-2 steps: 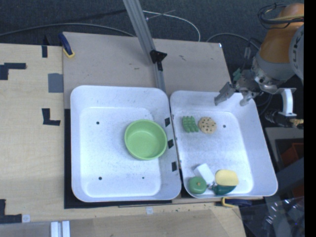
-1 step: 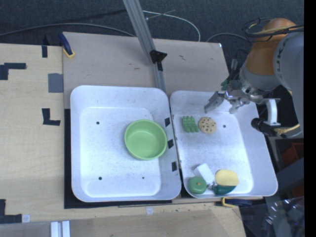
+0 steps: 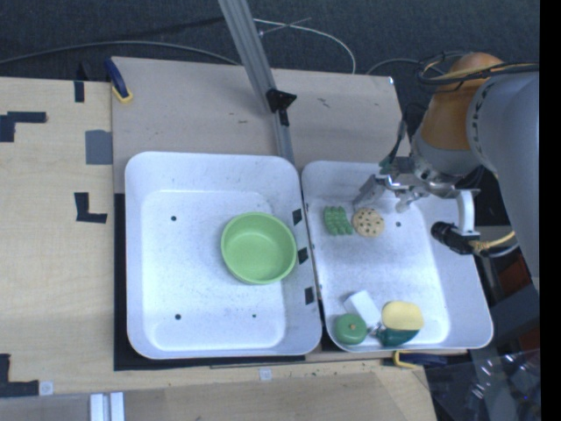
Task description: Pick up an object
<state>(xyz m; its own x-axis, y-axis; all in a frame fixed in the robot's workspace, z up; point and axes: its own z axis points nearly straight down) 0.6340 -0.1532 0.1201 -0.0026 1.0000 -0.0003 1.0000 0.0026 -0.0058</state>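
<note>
Camera view puts my gripper (image 3: 383,198) low in the right bin (image 3: 456,310), right of frame centre, its jaws spread apart with nothing between them. A round cookie (image 3: 368,223) lies just below the fingertips, a green ridged piece (image 3: 337,220) beside it. Nothing is lifted yet; I judge the grasp and the lift both remain.

A blue and yellow clamp (image 3: 117,81) grips the far left corner of the brown board (image 3: 193,103). A grey metal pole (image 3: 250,46) slants up from a black bracket (image 3: 280,102) just beyond the bins. Pale cables (image 3: 298,32) loop across the dark floor (image 3: 88,11) farther back.
</note>
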